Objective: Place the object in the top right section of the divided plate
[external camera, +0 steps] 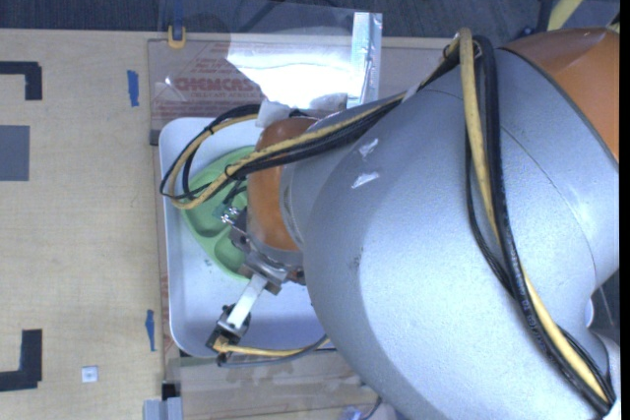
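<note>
The grey arm (443,241) comes in from the right and takes up most of that side of the view. Its thick last link slants down and leftward, and the orange band (268,197) sits just above the wrist. The wrist is tipped steeply downward over the left white bin (182,295), so the pincer (239,229) points into the bin, with the arm's bulk directly above and to its right. Only the metal base of the pincer can be seen beneath the orange band. Whether it is spread, pressed together or pinching anything cannot be told.

Directly under the pincer, and spreading out to its left, lies the green divided plate (209,202) on the bin floor. The wrist and arm cover the plate's right-hand parts, including the top right section. Where the object lies cannot be told.

Yellow and black cables (197,157) run along the arm and loop out to the left of the pincer, arching over the plate's upper left edge. Below the pincer, a small white and black fitting (236,315) juts down and leftward from the wrist, and a yellow cable trails from its tip along the bin's near wall.

Above the pincer, beyond the bin's far rim, a clear plastic sheet (295,64) rests on the pale wooden counter (79,211). Well to the left of the pincer, a strip of blue tape (133,89) marks the counter.
</note>
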You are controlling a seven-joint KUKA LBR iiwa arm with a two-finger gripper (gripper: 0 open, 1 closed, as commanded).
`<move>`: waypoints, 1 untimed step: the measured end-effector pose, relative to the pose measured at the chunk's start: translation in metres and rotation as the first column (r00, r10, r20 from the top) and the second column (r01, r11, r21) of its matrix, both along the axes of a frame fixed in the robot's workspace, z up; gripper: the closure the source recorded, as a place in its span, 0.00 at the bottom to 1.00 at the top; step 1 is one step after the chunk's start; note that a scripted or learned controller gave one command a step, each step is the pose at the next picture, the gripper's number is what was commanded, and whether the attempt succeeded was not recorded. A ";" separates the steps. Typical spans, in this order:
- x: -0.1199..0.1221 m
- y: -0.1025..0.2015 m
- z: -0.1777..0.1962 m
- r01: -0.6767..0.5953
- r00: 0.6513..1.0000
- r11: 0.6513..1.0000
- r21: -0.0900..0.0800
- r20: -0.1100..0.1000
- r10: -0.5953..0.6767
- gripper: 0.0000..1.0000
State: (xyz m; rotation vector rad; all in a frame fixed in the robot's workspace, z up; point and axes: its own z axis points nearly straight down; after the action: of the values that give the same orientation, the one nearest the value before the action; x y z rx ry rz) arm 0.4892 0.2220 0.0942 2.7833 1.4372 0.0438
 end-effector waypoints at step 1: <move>0.000 0.000 0.000 -0.035 0.999 0.999 -0.001 -0.001 0.035 1.00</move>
State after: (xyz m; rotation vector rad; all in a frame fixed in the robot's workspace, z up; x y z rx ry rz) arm 0.4888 0.2216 0.0940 2.7576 1.4860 0.0414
